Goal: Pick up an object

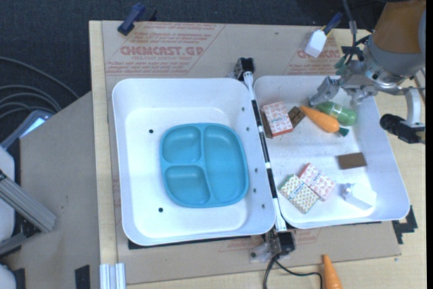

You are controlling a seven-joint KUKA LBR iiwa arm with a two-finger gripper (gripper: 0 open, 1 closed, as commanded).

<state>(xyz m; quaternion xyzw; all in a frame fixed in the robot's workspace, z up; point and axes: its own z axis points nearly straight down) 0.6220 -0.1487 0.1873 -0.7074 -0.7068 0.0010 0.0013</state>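
Over the right bin (399, 179), claw (336, 93), grip unclear, hangs by an orange carrot (320, 119).

The 1 arm (399, 17) comes in from the upper right, its orange band sitting high at the edge and the grey wrist section just below it. It leans down and to the left, so the end effector (342, 88) hangs low over the far end of the right-hand bin. The metal parts at its tip are small and cluttered (too tangled from here to read their spread).
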